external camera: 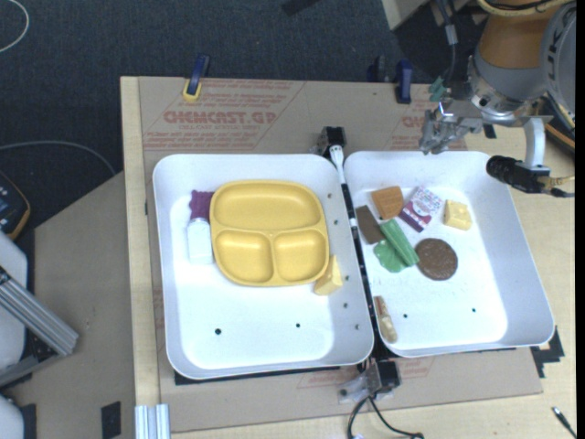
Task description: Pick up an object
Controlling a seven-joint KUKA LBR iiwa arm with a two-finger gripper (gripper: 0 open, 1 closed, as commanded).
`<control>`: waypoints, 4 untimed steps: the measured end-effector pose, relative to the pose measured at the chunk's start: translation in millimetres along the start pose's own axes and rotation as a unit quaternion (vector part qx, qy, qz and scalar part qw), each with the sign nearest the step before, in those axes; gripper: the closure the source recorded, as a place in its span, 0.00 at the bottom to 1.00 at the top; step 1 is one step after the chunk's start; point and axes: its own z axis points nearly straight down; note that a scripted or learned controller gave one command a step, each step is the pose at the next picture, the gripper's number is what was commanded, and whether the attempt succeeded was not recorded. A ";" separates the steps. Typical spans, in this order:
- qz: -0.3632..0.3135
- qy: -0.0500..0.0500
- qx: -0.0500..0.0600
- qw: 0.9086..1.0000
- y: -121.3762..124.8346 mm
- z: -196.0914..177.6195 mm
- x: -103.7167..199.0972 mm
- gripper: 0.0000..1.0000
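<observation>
1. Here, the right bin [512,273] holds a flat brown disc [437,258], a tan block [388,201], a pale yellow cube [457,215] and a green strip [396,245] — its long axis slants toward the bin's far left.
2. The gripper [442,135] hangs over that bin's far rim — open or closed, I cannot tell.
3. A glossy yellow compartment tray [268,230] lies in the left bin [256,337].
</observation>
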 end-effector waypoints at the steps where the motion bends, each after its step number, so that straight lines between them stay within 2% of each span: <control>1: 0.000 0.002 0.007 1.000 -48.1 -8.0 34.0 1.00; 2: 0.000 0.002 0.007 1.000 -98.9 -12.6 64.1 1.00; 4: -0.001 0.002 0.008 1.000 -170.7 4.4 120.8 1.00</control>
